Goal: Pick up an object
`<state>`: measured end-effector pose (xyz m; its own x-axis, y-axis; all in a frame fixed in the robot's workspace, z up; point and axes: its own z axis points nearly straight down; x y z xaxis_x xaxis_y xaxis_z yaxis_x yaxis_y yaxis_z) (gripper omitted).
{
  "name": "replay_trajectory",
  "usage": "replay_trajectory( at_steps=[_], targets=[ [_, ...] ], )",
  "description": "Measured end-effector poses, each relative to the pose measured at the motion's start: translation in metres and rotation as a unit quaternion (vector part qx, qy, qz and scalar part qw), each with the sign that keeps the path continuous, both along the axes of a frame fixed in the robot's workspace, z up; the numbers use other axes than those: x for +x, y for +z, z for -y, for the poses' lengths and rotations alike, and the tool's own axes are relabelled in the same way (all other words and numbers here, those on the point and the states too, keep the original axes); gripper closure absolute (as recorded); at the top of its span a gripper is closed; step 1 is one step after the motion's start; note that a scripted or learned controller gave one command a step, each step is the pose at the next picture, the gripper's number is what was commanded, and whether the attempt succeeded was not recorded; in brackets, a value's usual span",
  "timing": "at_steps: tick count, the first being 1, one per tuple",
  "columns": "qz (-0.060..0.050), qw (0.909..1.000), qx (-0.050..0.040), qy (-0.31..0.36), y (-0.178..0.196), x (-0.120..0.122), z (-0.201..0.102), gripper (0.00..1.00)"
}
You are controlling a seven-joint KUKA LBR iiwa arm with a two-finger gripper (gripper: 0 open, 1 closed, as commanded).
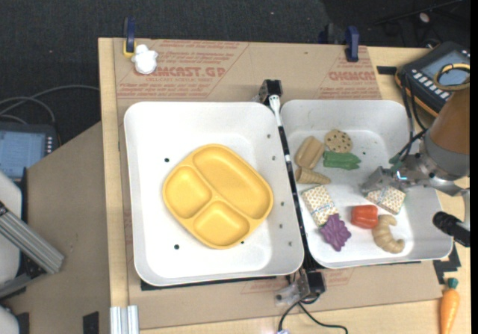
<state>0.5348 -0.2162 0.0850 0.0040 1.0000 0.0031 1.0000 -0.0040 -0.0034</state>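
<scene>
Claw (385, 178) low at right of frame in the right bin (358, 110), over a cracker (388, 199); open or closed, cannot tell. Red piece (364, 215) and croissant (389, 235) lie just below the cracker. Risk: a thin, flat cracker may slip out, or crowding neighbours get nudged instead. Yellow tray (216, 194) sits in the left bin (149, 175).

The plate (216, 194) is yellow. Both bins (149, 175) are white. The cookie (337, 140) is tan with dark dots. The cracker (319, 203) has a checked pattern. The grapes (336, 232) are purple. The carrot (448, 311) is orange with a green top.
</scene>
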Motion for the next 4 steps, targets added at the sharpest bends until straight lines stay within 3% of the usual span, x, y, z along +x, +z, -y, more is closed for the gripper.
replay_trajectory(
  at_steps=[1,2,3,4],
  targets=[
    [0.002,1.0,-0.0008,0.002,0.01,0.002,-0.003,1.0],
    [0.007,1.0,-0.0021,0.006,0.071,0.041,-0.049,1.0],
    [0.002,1.0,-0.0019,0.002,0.067,0.038,-0.046,0.0],
    [0.009,0.9999,-0.0046,0.002,0.003,-0.025,-0.038,0.0]
  ],
)
